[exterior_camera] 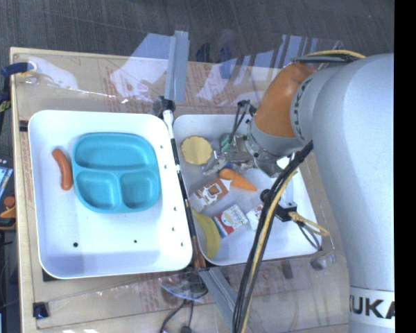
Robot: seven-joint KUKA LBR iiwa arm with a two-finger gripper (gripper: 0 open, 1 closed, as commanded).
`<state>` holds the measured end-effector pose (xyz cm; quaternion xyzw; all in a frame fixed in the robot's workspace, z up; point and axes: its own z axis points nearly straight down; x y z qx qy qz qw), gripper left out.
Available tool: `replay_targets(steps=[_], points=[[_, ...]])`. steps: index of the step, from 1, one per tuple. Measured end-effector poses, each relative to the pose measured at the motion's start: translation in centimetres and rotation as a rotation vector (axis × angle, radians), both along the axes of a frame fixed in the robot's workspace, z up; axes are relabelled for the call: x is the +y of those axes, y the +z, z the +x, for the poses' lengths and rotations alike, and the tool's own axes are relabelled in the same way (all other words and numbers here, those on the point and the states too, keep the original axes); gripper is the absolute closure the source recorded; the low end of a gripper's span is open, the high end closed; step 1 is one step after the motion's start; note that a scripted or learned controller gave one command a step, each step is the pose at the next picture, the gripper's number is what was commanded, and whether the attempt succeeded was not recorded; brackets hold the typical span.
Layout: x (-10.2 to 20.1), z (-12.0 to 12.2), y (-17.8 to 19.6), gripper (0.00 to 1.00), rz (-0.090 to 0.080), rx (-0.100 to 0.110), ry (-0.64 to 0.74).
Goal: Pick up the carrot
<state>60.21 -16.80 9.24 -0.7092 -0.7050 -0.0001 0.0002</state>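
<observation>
Gripper (225,159) is lowered into the right bin (301,193), fingers straddling the carrot's (239,180) thick end at its ten o'clock, apparently positioned for a grasp, though whether they are open or closed cannot be told.

A dark grey carpeted floor (69,12) is seen around a pale wooden tabletop (76,71), which is covered by a glossy sheet where daylight is reflected.
</observation>
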Motion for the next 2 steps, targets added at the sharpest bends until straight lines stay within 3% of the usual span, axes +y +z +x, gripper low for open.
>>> replay_targets(steps=[1,2], points=[[0.1,0.0,0.9,1.00,0.002,0.003,0.004],[7.8,1.7,13.4,1.00,0.000,0.002,-0.262]])
